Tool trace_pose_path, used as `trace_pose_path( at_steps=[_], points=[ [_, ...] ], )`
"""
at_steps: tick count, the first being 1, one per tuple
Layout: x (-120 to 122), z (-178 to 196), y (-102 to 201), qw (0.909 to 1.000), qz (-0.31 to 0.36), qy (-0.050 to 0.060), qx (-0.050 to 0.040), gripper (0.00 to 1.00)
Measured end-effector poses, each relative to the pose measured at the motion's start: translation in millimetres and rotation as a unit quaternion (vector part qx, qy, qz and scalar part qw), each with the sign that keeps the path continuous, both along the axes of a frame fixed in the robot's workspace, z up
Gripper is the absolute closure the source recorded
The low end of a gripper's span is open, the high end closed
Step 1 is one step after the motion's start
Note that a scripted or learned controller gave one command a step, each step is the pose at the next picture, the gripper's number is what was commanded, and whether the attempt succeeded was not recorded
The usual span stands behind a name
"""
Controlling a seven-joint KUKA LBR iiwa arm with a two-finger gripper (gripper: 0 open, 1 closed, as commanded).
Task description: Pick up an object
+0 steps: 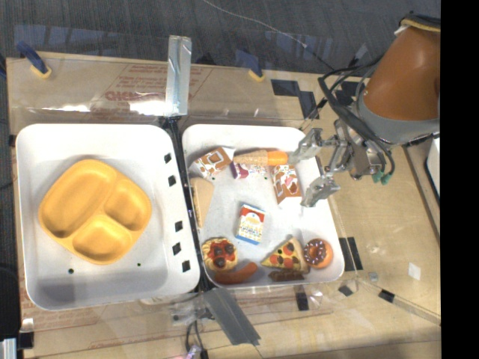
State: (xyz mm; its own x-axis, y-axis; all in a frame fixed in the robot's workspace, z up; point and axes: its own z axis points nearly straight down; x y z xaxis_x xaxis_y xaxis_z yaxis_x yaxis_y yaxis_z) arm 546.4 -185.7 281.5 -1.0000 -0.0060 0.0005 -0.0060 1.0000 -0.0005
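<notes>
A: From the camera view, where is the gripper (313, 172)?

B: At about three o'clock of the frame, over the right rim of the right bin (263, 136). Its two fingers are spread apart, one up near 12 o'clock of the other, and nothing sits between them

A: And the arm?

B: The grey arm (404, 73) with its orange band comes in from two o'clock, cables trailing beside the wrist

A: What lies in that right bin?

B: Along the top edge, a brown patterned packet (212, 161), then a tan bar with an orange end (259, 158), then a brown packet (287, 183) just beside the lower finger. In the middle is a small white and orange box (251, 224). Along the six o'clock edge sit a round tart with berries (219, 253), a red sausage (237, 273) touching it, a pizza slice (287, 256) and a chocolate doughnut (317, 253)

A: The left bin (45, 283)?

B: It holds a yellow divided plate (95, 210), at nine o'clock of the frame, well apart from the gripper

A: Beneath it all?

B: A wooden desk (397, 238) with black tape marks
</notes>
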Motion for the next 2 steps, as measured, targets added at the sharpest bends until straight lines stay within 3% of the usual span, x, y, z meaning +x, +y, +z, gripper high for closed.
trace_pose_path(
  at_steps=[1,2],
  points=[
    [8.3,-138.7,-22.2,0.9994,0.034,0.006,0.0031,0.00],
    [29.2,-187.4,-24.5,1.0000,0.009,-0.002,-0.0006,0.00]
  ],
)
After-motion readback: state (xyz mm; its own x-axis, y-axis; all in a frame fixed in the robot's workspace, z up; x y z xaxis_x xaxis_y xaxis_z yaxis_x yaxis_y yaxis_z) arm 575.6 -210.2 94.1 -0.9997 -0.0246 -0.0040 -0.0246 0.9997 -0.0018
